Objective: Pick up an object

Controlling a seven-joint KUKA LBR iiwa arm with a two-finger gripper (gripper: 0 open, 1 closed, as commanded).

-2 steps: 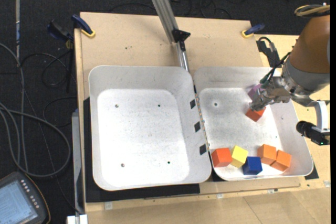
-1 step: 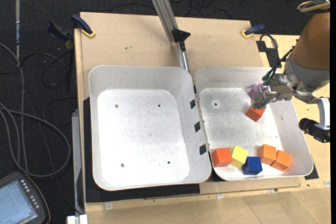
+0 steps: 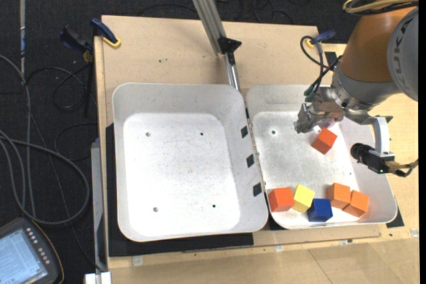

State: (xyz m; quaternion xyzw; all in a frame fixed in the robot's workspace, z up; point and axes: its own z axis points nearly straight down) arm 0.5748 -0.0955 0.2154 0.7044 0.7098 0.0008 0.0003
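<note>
I have the gripper (image 3: 314,118) low over the far part of the right bin (image 3: 279,103), and from this slanted view I cannot tell how it is set. The nearest candidate is the orange block (image 3: 325,141), lying just beside the gripper on its near-right side, tilted on the bin floor and well apart from the rest. I judge it to be a small rigid cube, light, with flat faces that should take a pinch across two opposite sides; because it sits rotated, I would want the wrist turned to match those faces, or a corner may skid away. Along the near wall of the same bin lie five more blocks: an orange one (image 3: 281,198), a yellow one (image 3: 303,197), a blue one (image 3: 320,209), and two orange ones (image 3: 340,194) (image 3: 359,203) touching each other. These are crowded together and against the wall, so I rate them the harder picks. Nothing stands between the gripper and the lone block. The left bin (image 3: 126,143) holds nothing of interest. The arm's side bracket (image 3: 374,155) hangs over the bin's right rim, and I would watch it during descent.
</note>
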